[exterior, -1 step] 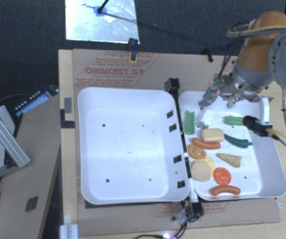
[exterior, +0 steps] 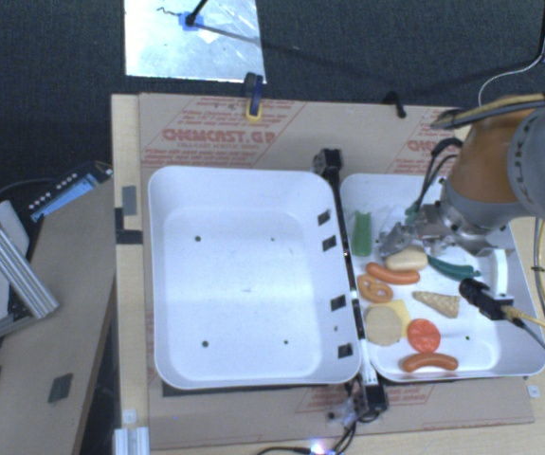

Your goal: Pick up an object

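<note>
Pincer (exterior: 407, 240) tips blurred beside pale bun (exterior: 406, 259); arm (exterior: 499, 169) cut off.

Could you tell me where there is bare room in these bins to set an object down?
The left bin has a bare white floor from wall to wall. The right bin is crowded: green piece, sausages, round cracker, red disc and wedge fill its middle, with the hand above. A small bare strip borders its far wall.
</note>
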Controlling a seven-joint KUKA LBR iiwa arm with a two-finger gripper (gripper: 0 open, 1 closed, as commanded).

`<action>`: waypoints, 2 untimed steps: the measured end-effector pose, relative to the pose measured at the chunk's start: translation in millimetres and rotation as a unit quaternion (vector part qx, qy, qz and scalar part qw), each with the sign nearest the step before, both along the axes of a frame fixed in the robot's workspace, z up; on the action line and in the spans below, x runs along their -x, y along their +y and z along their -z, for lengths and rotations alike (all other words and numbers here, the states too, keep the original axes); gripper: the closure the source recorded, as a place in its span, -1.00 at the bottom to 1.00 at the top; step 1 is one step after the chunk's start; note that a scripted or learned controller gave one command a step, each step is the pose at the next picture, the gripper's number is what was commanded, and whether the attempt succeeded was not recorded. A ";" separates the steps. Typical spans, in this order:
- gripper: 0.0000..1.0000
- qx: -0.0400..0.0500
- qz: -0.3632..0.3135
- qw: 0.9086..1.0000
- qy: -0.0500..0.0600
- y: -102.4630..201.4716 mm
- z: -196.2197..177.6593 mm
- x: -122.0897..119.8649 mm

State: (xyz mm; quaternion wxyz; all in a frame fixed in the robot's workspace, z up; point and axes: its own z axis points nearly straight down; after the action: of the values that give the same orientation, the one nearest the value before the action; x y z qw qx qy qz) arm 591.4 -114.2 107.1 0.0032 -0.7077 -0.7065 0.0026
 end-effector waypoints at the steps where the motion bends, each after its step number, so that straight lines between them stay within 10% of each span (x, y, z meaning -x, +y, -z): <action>1: -1.00 0.001 -0.005 1.000 -0.007 33.4 22.2 -80.2; 2: -1.00 0.000 -0.001 1.000 -0.003 30.6 22.8 -31.4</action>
State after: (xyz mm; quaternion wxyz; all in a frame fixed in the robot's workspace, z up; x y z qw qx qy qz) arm 622.8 -83.6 84.2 0.0009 -0.7067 -0.7075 0.0007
